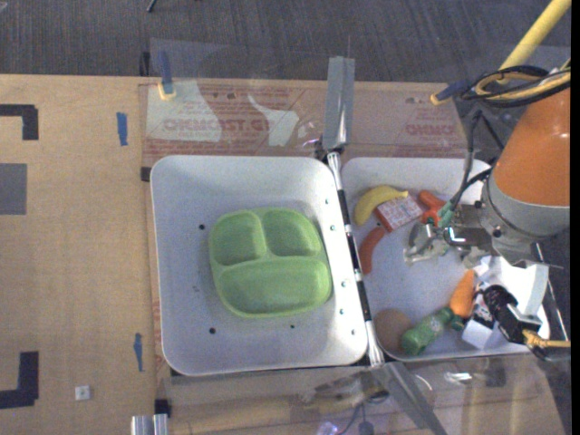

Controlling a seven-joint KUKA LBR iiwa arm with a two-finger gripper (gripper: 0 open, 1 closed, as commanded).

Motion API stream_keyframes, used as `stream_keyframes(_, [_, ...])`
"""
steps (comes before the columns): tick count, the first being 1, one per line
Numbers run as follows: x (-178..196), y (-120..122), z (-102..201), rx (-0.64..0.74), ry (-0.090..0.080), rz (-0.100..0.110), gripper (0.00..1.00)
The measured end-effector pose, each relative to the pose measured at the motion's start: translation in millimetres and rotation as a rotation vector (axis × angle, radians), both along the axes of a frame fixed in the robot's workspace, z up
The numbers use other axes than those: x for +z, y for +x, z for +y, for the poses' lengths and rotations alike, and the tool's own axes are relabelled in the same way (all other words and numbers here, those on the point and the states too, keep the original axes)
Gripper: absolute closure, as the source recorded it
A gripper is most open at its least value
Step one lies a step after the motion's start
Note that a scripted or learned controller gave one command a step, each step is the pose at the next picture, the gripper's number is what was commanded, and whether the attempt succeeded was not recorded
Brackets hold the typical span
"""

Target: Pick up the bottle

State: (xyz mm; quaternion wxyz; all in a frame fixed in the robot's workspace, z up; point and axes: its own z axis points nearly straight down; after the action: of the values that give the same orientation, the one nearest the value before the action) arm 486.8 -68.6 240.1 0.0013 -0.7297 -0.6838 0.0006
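Meanwhile, my gripper hovers over the right bin, fingers apart, holding nothing, well above the green bottle.

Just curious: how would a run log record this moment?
gripper: above right bin | bottle: lying by front wall, untouched

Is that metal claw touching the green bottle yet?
Apart. The camera view shows bare white bin floor between the end effector and the green plastic bottle lying near the bin's front edge.
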Motion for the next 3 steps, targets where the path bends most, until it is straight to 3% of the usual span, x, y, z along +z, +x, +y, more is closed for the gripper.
stream_keyframes(1, [0.0, 0.0, 0.0, 0.0, 0.0, 0.0, 0.0])
stream_keyframes(2, [-153.1, -5.5, -40.1, 0.275, -0.002, -0.01, 0.0])
stream_keyframes(3, [-71.8, 49.9, -74.6, 0.202, -0.002, -0.005, 0.0])
